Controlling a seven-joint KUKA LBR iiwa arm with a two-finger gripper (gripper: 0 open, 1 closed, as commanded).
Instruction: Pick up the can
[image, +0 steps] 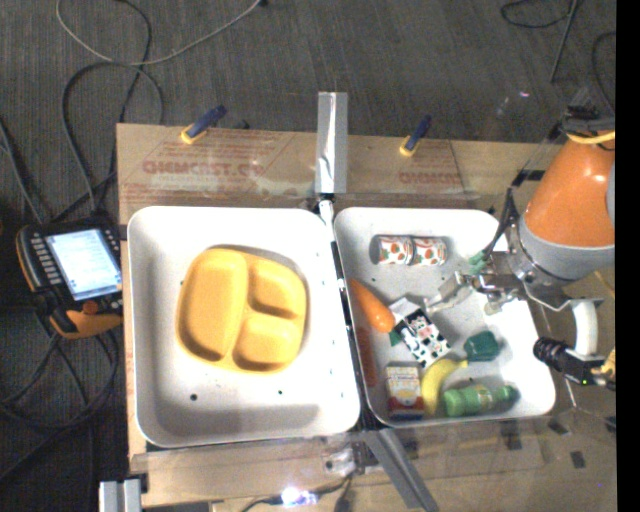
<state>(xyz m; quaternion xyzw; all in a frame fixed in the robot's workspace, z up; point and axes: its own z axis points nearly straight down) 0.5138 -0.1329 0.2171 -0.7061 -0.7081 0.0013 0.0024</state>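
The can (410, 250) lies on its side near the far wall of the right bin (520, 395), with nothing touching it. The gripper (462, 285) hangs just to its right and nearer the camera, over the bin's middle; how its jaws stand cannot be told. Nearer still lie an orange carrot (375, 308), a patterned black-and-white box (422, 335), a banana (438, 380), a green bottle (478, 399) and a small carton (403, 388), while the left bin (150, 400) holds a yellow divided tray (242, 308).
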